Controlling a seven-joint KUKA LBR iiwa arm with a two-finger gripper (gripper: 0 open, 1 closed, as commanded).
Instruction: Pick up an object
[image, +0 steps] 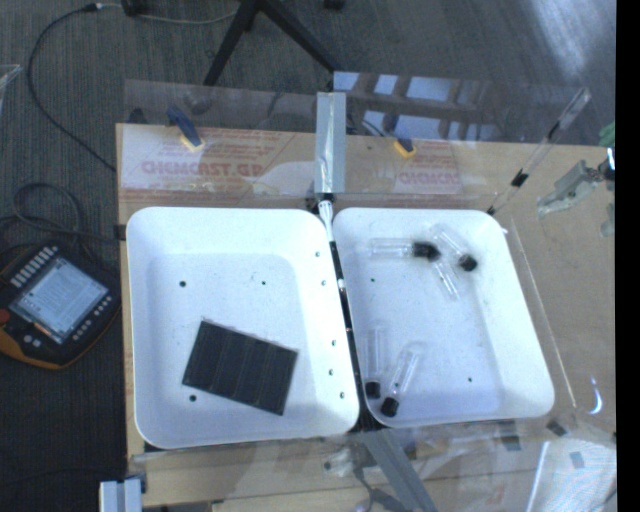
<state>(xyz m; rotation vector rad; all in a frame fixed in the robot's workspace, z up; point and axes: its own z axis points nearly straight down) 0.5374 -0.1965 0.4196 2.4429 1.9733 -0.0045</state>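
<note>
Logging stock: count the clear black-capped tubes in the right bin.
4, though clear plastic may hide more: two near the back wall, and two at the front left corner of the right bin.

- We read this as a robotics lab: a teach pendant on grey carpet, left edge of frame.
- Two white bins on a clamped bench; tripod legs at top.

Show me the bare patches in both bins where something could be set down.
Left bin: bare along the top and right, around the dark panel. Right bin: bare through the middle and right, between the upper vials and the lower vials; crowded there.
</note>
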